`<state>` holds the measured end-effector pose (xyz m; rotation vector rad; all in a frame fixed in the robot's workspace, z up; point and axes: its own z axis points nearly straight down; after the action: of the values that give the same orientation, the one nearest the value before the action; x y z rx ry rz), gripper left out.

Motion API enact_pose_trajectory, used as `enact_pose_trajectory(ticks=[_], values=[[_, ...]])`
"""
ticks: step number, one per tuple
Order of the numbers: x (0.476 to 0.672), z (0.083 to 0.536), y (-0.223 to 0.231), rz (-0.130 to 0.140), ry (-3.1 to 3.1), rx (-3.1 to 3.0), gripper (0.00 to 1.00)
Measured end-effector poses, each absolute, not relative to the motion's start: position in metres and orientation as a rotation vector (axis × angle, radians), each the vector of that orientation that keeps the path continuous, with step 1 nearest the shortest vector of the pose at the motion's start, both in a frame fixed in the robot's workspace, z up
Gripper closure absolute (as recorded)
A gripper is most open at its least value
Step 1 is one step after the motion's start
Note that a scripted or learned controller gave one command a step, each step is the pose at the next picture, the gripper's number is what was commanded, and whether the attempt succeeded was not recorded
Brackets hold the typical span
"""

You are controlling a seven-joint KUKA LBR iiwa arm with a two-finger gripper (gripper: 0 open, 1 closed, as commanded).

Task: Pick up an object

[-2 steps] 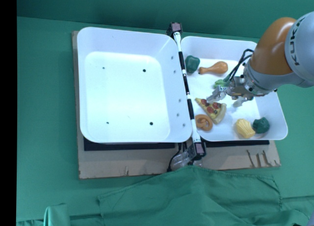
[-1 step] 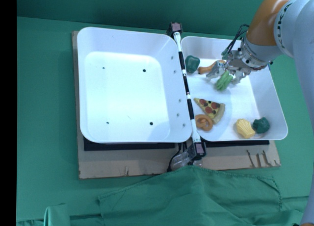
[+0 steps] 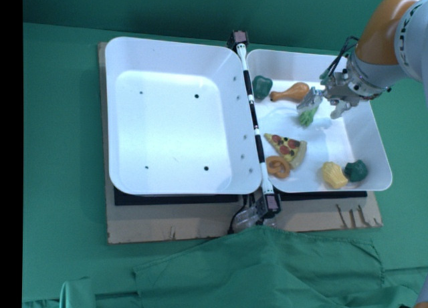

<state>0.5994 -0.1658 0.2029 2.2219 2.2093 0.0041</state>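
From my remote station I saw the bench draped in green cloth (image 3: pixel 60 133). A flat brown cardboard sheet (image 3: pixel 167 230) lay on that cloth, and a thin black mat (image 3: pixel 174 200) showed along the near edge above it. Two shallow white plastic bins sat side by side on top: the larger left bin (image 3: pixel 120 59) and the right bin (image 3: pixel 374 166), touching along a black-and-white striped bar (image 3: pixel 253 116). A crumpled fold of green fabric (image 3: pixel 267 266) overlapped the cardboard's near edge.
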Motion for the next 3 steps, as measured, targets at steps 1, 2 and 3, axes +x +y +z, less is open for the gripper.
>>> enact_pose_trajectory(ticks=[1,2,3], values=[[0.601,0.215,-0.166,0.009,2.203,2.219,1.00],[0.599,0.280,-0.163,0.009,2.192,2.235,1.00],[0.597,0.204,-0.185,0.012,2.205,2.211,1.00]])
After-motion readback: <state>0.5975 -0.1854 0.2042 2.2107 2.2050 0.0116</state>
